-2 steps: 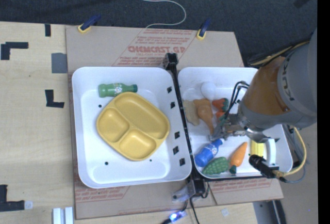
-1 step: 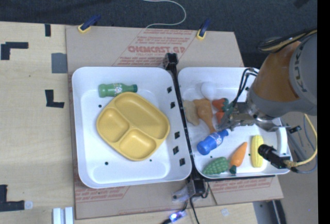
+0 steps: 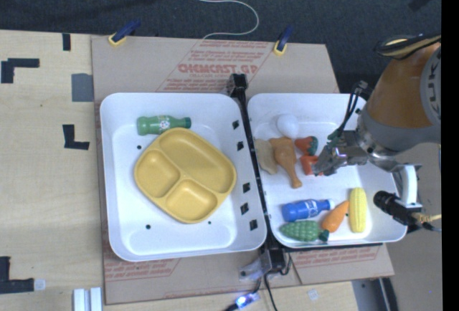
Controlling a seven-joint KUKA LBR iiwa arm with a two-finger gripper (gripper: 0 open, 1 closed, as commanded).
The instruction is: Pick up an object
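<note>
**Red toy under the gripper, grasp unconfirmed**

The red toy [image 3: 308, 146] lay in the right bin [image 3: 326, 103], touching the gripper [image 3: 324, 163], which hung low over it; you could not tell from this angle whether the tool was released, clenched or grasping anything. Treat the pick as not yet made.

Nearest the camera, along the right bin's front edge, you had a green bumpy toy [image 3: 301, 232], a blue bottle [image 3: 305, 210], an orange carrot [image 3: 335, 216] and a yellow corn cob [image 3: 358, 210], all packed close together. Further in sat the red toy, with a small orange piece [image 3: 308, 161] just beside it and a tan drumstick [image 3: 286, 157] touching or nearly touching on the left. Beyond those lay a white egg-like object [image 3: 287, 123] near the back wall. In the left bin [image 3: 115, 159] a yellow divided plate [image 3: 185, 174] rested in the middle, with a green bottle [image 3: 163, 124] behind it.

Your main risk was crowding. The red toy, orange piece and drumstick sat so tightly that the tool could have caught two items at once, or pinched an edge and let it slip on the lift. A small rounded toy could also have rolled aside, leaving you with nothing. Watch too for the divider [image 3: 247, 159] between the bins, which stood near the drumstick.
</note>
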